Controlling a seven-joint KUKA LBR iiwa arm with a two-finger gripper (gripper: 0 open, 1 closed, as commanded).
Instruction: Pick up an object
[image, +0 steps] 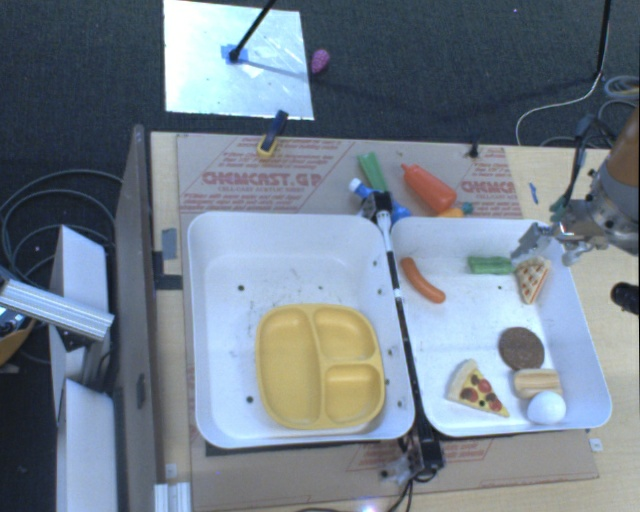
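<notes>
My gripper (549, 246) hangs over the far right part of the right bin (590, 350), open, with nothing between its fingers. Just below it lies a small pizza slice (531, 279). A green piece (489, 265) rests to its left, and an orange sausage (422, 280) lies near the bin's left wall. Toward the front sit a brown round cookie (521, 348), a larger pizza slice (476, 388), a tan bread roll (536, 381) and a white egg (546, 408).
The left bin (215, 290) holds a yellow divided plate (320, 365). Behind the bins on the cardboard lie an orange carrot-like toy (428, 188), a green piece (370, 168) and a blue piece (362, 188). Cables run at the left and far right.
</notes>
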